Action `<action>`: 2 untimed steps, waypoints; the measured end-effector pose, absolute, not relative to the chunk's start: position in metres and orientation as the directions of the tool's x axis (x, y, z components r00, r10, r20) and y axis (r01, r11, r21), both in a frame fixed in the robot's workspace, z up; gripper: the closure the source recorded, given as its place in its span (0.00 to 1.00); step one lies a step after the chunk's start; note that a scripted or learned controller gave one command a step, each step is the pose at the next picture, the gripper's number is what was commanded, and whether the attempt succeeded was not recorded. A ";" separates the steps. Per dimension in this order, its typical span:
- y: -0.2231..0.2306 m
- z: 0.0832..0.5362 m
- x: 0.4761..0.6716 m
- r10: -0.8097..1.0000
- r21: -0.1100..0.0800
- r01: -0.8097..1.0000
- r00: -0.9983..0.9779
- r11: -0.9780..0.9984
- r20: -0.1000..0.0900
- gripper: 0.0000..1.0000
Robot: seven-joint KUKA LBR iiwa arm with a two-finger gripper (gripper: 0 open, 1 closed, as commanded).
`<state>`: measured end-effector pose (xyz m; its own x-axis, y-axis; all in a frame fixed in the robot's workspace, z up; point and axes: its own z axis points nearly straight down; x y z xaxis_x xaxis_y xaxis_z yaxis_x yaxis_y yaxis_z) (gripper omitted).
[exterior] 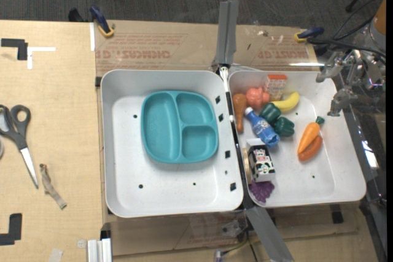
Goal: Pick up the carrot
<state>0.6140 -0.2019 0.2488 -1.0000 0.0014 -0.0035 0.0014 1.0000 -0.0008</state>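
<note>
camera view: the carrot point(310, 139) lies in the right bin point(344, 184), toward its right side, tilted with its green top pointing up and right, apart from the other toys. to its left sits a cluster near the bin's left wall: a green pepper point(277, 119), a yellow banana point(286, 102) just above it, a pink toy point(258, 96), a blue bottle point(261, 126), a small milk carton point(262, 163) and purple grapes point(261, 191) at the lower left corner. the left bin point(123, 187) holds a teal divided plate point(180, 126). the gripper point(344, 80) hangs at the right bin's upper right edge, above and right of the carrot, not touching it; nothing sits in it, and whether it is released or clenched i cannot tell. scissors point(18, 135) lie on the bench at far left
</note>
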 end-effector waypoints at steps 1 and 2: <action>-0.222 0.094 0.601 -0.061 -0.002 -0.061 -0.998 0.998 -0.005 0.00; -0.221 0.093 0.581 -0.076 -0.001 -0.076 -0.997 0.997 -0.003 0.00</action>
